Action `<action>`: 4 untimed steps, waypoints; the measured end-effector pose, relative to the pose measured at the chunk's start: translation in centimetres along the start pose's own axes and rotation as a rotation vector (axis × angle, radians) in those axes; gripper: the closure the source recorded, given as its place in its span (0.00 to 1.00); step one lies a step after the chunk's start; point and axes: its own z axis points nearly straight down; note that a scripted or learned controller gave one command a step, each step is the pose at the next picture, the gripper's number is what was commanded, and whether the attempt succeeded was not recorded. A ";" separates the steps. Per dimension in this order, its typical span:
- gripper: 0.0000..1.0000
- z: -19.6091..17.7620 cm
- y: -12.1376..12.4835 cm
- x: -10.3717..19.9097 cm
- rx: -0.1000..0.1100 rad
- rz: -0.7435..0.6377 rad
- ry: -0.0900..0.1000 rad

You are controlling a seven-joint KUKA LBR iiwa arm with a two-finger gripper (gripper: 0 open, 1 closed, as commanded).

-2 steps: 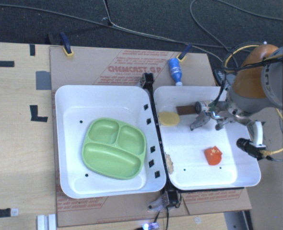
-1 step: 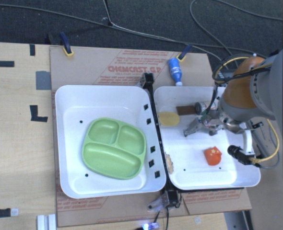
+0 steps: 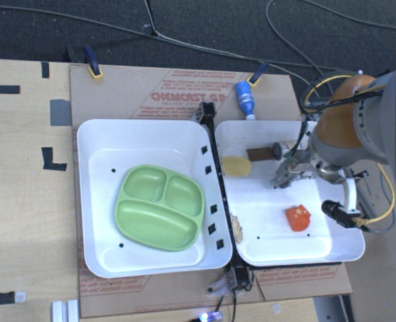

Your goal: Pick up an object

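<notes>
The right bin (image 3: 252,247) holds a small red-orange object (image 3: 297,218) near its front right, a pale yellow round object (image 3: 237,166) by its left wall, and a dark brown block (image 3: 260,154) toward the back. My gripper (image 3: 283,178) hangs over the middle of this bin, above and left of the red-orange object and right of the yellow one. I see nothing between its fingers. A green divided plate (image 3: 160,206) lies in the left bin (image 3: 97,139).
A blue-and-white clamp (image 3: 245,99) sits behind the right bin, and a blue and yellow one (image 3: 92,64) at the board's back left corner. Cables (image 3: 332,89) loop near the arm on the right. A black divider (image 3: 215,180) runs between the bins.
</notes>
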 end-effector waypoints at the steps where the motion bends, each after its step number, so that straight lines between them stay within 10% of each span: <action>1: 1.00 -4.8 0.9 0.6 0.000 0.000 0.003; 3: 1.00 -13.9 0.5 1.1 0.001 0.000 0.003; 4: 1.00 -14.2 1.3 7.5 0.003 -0.006 0.006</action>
